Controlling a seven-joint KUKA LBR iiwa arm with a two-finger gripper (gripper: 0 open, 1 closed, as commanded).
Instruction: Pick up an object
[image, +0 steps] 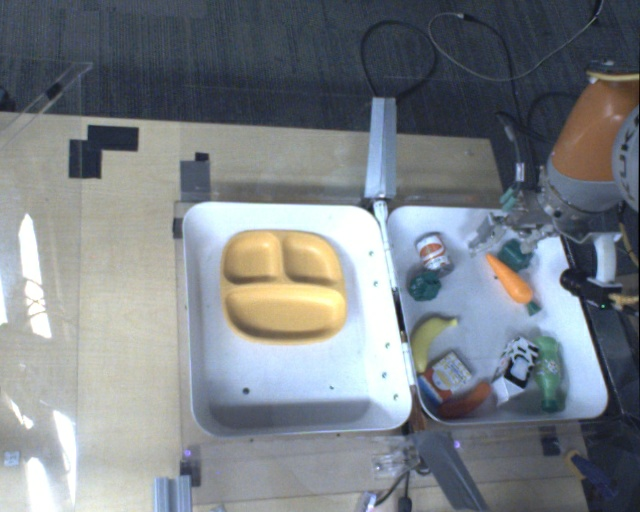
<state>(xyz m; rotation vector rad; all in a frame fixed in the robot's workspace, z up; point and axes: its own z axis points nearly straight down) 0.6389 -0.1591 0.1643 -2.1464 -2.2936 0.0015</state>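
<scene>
Nothing lifted yet — gripper (513, 232) hovers beside the toy carrot (511, 280) in the right bin (590, 350); its state I cannot tell.

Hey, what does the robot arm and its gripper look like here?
The arm is grey with a broad orange band above the wrist. Its gripper is a small metallic two-finger unit with a greenish part. Thin black cables loop across the dark floor behind it.
</scene>
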